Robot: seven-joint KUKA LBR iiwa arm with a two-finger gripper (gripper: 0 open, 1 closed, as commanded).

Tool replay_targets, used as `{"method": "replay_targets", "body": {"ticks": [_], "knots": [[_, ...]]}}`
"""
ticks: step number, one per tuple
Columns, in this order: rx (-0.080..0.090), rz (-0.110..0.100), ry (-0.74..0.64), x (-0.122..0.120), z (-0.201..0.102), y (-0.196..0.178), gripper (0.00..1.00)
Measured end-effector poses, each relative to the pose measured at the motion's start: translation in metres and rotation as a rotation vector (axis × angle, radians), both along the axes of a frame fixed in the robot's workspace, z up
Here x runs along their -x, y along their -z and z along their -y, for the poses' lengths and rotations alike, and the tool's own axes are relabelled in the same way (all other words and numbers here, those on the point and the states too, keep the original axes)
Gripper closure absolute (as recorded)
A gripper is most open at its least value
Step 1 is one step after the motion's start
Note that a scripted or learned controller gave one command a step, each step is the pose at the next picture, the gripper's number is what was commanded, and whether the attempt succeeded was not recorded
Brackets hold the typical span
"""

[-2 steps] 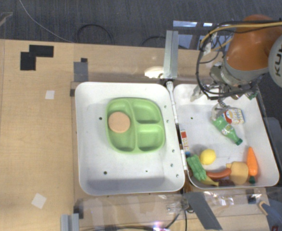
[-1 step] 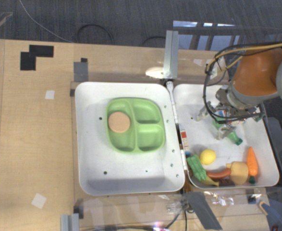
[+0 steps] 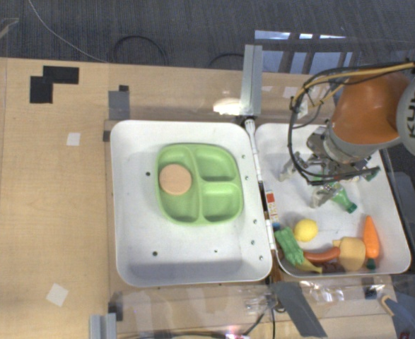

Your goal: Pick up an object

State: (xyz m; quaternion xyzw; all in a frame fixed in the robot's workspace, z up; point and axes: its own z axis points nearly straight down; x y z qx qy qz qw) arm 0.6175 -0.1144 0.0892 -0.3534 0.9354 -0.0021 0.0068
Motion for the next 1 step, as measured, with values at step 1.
{"method": "replay_targets", "body": {"ticks": [1], "knots": [[0.006,-0.002,-0.273,0.0089,0.0726,-0.0596,0.00]]}}
